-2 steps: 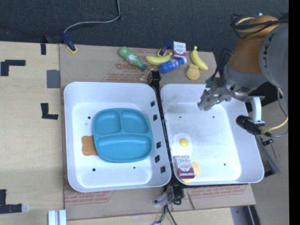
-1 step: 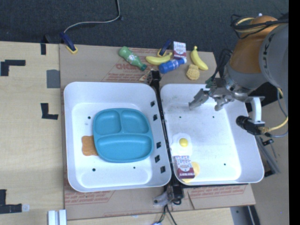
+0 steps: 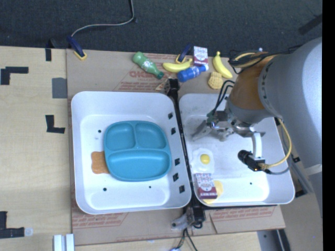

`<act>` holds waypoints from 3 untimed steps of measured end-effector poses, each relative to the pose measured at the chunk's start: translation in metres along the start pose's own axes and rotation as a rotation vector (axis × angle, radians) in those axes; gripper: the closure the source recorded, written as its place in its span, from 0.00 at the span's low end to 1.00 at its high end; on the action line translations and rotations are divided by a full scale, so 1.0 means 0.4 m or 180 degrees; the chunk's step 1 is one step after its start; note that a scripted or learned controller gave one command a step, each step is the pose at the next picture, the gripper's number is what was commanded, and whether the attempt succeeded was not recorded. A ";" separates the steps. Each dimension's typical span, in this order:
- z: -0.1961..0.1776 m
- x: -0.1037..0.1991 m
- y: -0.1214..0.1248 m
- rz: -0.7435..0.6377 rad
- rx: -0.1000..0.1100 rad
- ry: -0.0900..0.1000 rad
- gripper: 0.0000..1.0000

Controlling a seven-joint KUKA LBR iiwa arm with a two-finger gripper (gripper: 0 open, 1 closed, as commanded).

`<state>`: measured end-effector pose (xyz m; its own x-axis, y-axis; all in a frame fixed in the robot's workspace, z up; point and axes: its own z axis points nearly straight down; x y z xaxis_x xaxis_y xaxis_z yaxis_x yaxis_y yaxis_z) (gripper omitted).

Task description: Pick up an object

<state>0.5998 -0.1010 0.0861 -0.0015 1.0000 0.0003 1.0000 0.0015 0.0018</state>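
My gripper (image 3: pixel 201 130) hangs low in the right bin (image 3: pixel 272 192), near its upper left part and pointing toward the divider between the bins. A fried-egg toy (image 3: pixel 204 158) lies just below it, apart from it. Further down, by the bin's front left corner, lie a red packet (image 3: pixel 206 186) and a yellow piece (image 3: pixel 218 188) beside it. The left bin (image 3: pixel 84 140) holds a blue divided plate (image 3: pixel 137 150) with a brown toast piece (image 3: pixel 97 162) sticking out at its left. Nothing shows between the gripper's tips.
Behind the bins, on the cardboard, lie a green bottle (image 3: pixel 147 65), two bananas (image 3: pixel 177 66) (image 3: pixel 222 67), a blue bottle (image 3: pixel 189 73), a small red-and-white carton (image 3: pixel 200 55) and a yellow piece (image 3: pixel 215 80). The arm's grey body (image 3: pixel 293 88) covers the right bin's right side.
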 end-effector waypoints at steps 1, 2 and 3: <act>-0.002 0.011 -0.134 0.0004 -0.0006 -0.0005 0.00; -0.030 0.011 -0.127 0.0004 -0.0031 -0.0007 1.00; -0.358 0.182 -0.111 -0.0003 0.0002 0.0000 1.00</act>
<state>0.5552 -0.0281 0.2291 -0.0025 1.0000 0.0004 1.0000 0.0025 0.0010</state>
